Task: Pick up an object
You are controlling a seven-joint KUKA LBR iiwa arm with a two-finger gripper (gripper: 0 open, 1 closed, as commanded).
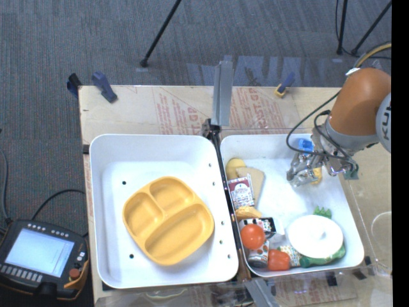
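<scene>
My gripper [307, 171] hangs low over the upper right part of the right bin [281, 147], under the orange wrist band [361, 104]. A small yellowish thing [314, 175] shows right at the gripper; I cannot tell whether it is held. Along the right bin's left side lie a pale yellow fruit [236, 167], a tan wedge [257, 178], a red and white packet [241, 192], a red tomato [253, 236] and a second red piece [278, 259]. A white round lid [315, 235] rests on something green [323, 213] at the front right.
The left bin [112, 165] holds a yellow divided plate [167, 219]. A metal post [223, 94] stands behind the seam between the bins. Blue clamps [103, 86] sit on the bench's back edge. A teach pendant [41, 258] lies on the floor at the left.
</scene>
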